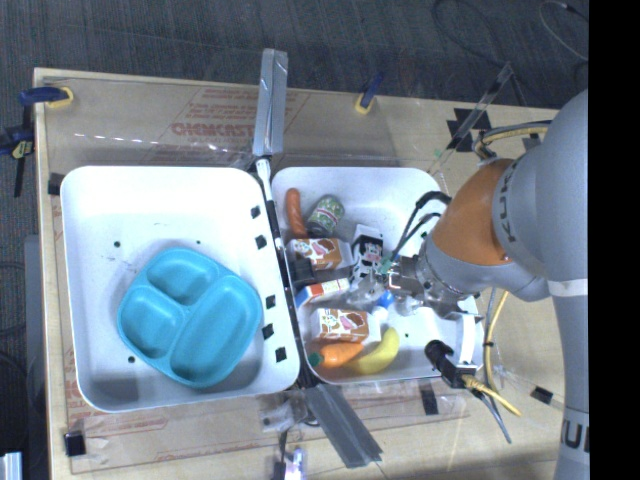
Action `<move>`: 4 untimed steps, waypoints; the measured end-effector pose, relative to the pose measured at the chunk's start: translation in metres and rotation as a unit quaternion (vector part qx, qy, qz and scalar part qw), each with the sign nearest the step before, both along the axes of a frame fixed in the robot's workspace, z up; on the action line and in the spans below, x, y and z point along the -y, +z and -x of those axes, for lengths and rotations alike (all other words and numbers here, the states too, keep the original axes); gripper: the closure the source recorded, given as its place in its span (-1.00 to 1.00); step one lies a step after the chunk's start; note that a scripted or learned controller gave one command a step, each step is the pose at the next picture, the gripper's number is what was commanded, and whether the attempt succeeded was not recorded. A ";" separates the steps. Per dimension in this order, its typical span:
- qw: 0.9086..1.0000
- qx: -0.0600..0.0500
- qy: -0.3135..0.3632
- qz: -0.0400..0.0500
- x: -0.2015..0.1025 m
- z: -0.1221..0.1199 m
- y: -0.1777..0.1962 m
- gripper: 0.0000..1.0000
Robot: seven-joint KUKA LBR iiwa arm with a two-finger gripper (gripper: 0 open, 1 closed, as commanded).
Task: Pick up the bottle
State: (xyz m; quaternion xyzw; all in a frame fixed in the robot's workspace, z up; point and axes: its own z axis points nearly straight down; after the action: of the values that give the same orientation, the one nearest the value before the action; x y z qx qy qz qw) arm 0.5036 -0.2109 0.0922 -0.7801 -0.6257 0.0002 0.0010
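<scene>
Within the right bin [345, 181], the gripper [378, 286], finger state not discernible, sits over the small bottle [325, 290], crowded by a sausage [293, 211] at 11 o'clock, a can [326, 212] at 12, and a banana [377, 353] at 5.

In front of you: left bin [90, 268] holding a blue divided plate [190, 315]. Right bin [400, 183] holding a sausage [293, 211], a green can [327, 211], two printed cartons [320, 253] [341, 322], a carrot [338, 356] and a banana [378, 352] touching it.
</scene>
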 end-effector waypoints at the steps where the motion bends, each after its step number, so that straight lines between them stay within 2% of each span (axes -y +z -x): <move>1: 0.990 -0.001 -0.139 0.000 -0.017 -0.022 0.015 -1.00; 2: 0.991 -0.003 -0.136 -0.001 -0.018 -0.022 0.024 1.00; 3: 0.991 -0.004 -0.136 -0.001 -0.018 -0.022 0.024 -1.00; 4: 0.995 -0.001 -0.096 0.000 -0.015 -0.055 -0.001 -1.00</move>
State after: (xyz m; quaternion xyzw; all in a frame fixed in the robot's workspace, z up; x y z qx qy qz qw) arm 0.5588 -0.1958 0.0909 -0.8363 -0.5482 0.0011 0.0018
